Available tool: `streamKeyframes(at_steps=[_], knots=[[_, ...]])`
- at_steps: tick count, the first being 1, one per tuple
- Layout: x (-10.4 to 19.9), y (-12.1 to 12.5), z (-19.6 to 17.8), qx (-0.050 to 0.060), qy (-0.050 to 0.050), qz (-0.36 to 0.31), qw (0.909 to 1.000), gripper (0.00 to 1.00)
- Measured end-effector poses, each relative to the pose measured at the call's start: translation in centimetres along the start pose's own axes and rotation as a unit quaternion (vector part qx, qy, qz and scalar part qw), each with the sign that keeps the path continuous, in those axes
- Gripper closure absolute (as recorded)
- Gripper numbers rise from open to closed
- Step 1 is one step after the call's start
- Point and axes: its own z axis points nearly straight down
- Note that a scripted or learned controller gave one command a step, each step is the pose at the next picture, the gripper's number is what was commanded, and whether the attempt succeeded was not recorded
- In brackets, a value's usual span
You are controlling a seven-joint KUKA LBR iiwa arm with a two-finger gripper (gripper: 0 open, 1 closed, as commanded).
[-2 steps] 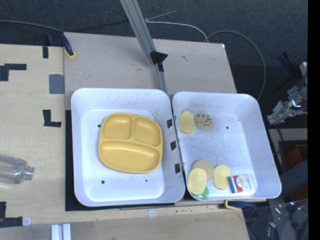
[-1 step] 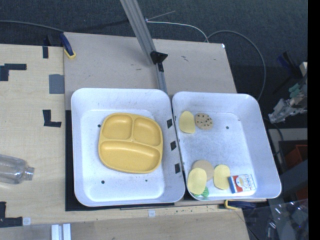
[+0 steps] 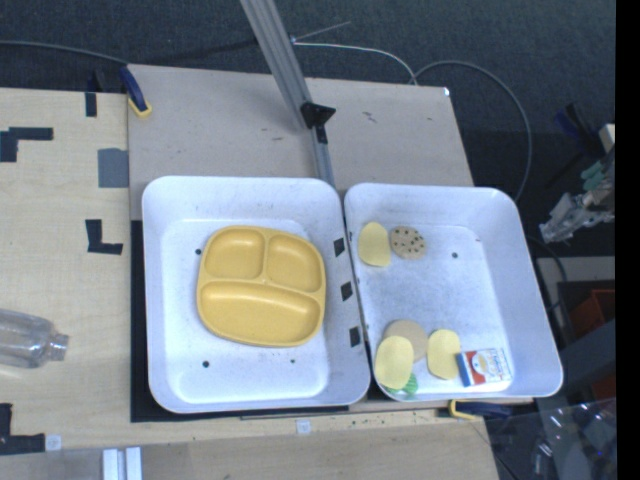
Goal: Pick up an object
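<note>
A: Where are the things that could be picked up?

B: All small items lie in the right bin (image 3: 500, 208). Along its near edge sit a pale yellow oval piece (image 3: 394, 360), a tan round piece (image 3: 407, 332) touching it from behind, a second yellow oval (image 3: 443, 353) just beside it, and a small red, white and blue carton (image 3: 485, 367) in the near right corner. Something green (image 3: 401, 388) peeks out under the first oval. Near the far left corner lie another yellow oval (image 3: 374, 244) and a speckled cookie (image 3: 406, 241), close together.

A: Does anything crowd them?

B: The near group is packed tight against the bin wall, pieces touching or almost so. The far pair has open floor around it.

A: And the other bin?

B: The left bin (image 3: 165, 268) holds a yellow divided plate (image 3: 262, 285) with three compartments, nothing in them.

A: What else is on the worktop?

B: A clear plastic bottle (image 3: 28, 340) lies on its side at the left edge. A metal pole (image 3: 277, 43) slants from the far edge toward the seam between the bins.

A: The arm and jaws?

B: I cannot tell; at the right edge there is just blurred equipment (image 3: 580, 208).
</note>
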Motion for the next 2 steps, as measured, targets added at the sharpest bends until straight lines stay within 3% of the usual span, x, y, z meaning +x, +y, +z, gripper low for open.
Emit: streamKeyframes(at_steps=[1, 2], knots=[[0.1, 0.1, -0.9, 0.000, 0.000, -0.002, 1.0000, 1.00], [-0.2, 2.6, 12.3, 0.005, 0.000, 0.003, 1.0000, 1.00]])
